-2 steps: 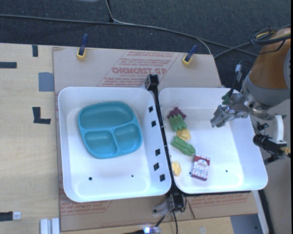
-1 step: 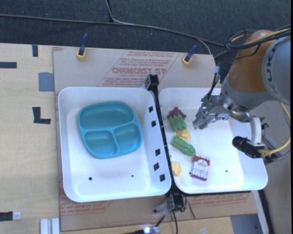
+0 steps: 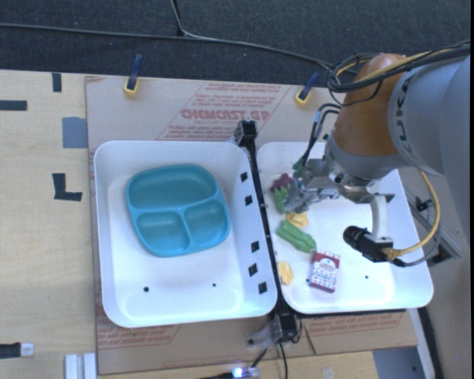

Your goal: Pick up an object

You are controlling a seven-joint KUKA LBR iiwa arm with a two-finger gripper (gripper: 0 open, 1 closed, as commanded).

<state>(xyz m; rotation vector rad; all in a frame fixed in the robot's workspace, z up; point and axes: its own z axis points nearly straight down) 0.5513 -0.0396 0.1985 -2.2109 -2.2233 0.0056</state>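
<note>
My gripper (image 3: 299, 194) hangs low over the left part of the right bin (image 3: 403, 287), under the grey wrist and its orange band. Its tip is right beside a purple grape-like toy (image 3: 282, 183) and a green piece (image 3: 280, 200), and it may be touching them. A small yellow piece (image 3: 299, 220) lies just below the tip. Nearer the front lie a green elongated vegetable toy (image 3: 296, 237), a small yellow item (image 3: 285, 272) by the bin's left wall, and a red and white box (image 3: 325, 272).
The left bin (image 3: 114, 290) holds a teal divided plate (image 3: 178, 208). A black divider with clips (image 3: 254, 212) runs between the bins. A black cable connector (image 3: 366, 243) hangs from the arm over the right bin. Cables cross the dark floor at the back.
</note>
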